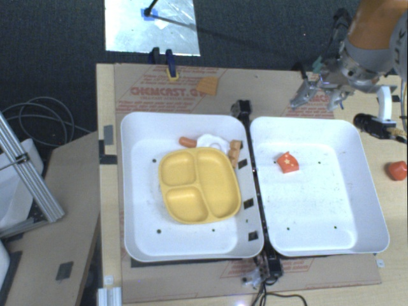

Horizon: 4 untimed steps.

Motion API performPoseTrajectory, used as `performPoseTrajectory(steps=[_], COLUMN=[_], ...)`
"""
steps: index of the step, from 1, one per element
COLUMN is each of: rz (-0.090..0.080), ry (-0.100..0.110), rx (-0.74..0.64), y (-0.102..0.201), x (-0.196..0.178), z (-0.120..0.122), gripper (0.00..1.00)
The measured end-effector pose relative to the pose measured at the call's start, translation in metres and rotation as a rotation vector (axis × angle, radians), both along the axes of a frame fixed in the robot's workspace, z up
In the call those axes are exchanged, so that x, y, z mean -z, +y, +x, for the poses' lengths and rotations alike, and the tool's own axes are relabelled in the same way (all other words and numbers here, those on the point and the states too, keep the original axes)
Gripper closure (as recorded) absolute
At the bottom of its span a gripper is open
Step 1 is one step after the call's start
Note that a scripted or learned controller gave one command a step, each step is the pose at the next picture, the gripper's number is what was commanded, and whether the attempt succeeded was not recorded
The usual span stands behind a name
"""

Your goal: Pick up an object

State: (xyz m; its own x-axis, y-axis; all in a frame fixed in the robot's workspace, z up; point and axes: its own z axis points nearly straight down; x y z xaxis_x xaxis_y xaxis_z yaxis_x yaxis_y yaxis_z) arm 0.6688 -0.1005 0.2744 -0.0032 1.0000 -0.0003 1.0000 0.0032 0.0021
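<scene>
plainly, the small orange block [287, 162] lay alone in the right bin [344, 241], toward its far left; it looked light, stiff, best pinched across its sides. the end effector [319, 94] hovered beyond the bin's far edge, fingers seemingly spread, empty.

Surface [108, 171]: pale wood, with a printed cardboard sheet [159, 89] laid flat on it. Two shallow white bins sit side by side on the cardboard, the left bin [137, 234] and the right bin [366, 190] touching along their inner edges. A small tan patch [208, 85] lies on the cardboard behind the left bin. A blue-and-yellow clamp [171, 64] grips the far edge. A small orange object [397, 169] rests on the surface just right of the right bin.
</scene>
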Motion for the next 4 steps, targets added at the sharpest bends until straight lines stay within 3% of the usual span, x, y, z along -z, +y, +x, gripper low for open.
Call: performPoseTrajectory(steps=[1, 2, 3, 4], rz=[0.0, 0.006, 0.002, 0.003], ry=[0.01, -0.008, -0.021, -0.017], rx=[0.006, 0.004, 0.0, 0.001], y=[-0.04, -0.041, -0.041, -0.041], x=[0.12, 0.188, 0.169, 0.172], z=[-0.028, -0.038, -0.033, -0.034], gripper=[0.0, 0.0, 1.0, 0.0])
